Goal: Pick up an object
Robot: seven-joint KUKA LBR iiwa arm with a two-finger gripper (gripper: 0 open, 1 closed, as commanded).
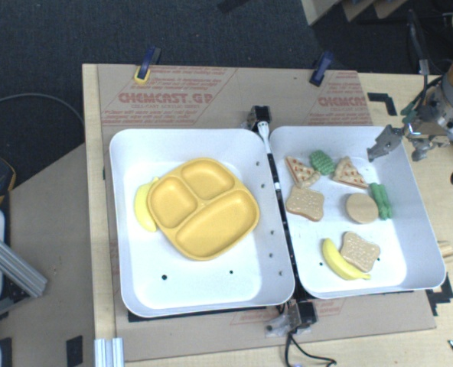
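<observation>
Fingers [401, 145] spread wide, holding nothing, hovering over far right corner of right bin [425, 235]. Nearest targets below: waffle wedge [351, 174], green pod [379, 200], round cracker [361, 209]. Judgement: descend straight on one isolated piece, fingers straddling narrow side, clear of bin wall. Banana [340, 262], curved, smooth plastic, touches square toast [360, 251] near front edge. Left bin [127, 205] holds glossy yellow divided plate [203, 207], three compartments.

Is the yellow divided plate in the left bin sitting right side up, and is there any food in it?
Right side up and empty: the yellow divided plate shows three open compartments facing the camera, all bare. It lies in the left bin.
</observation>
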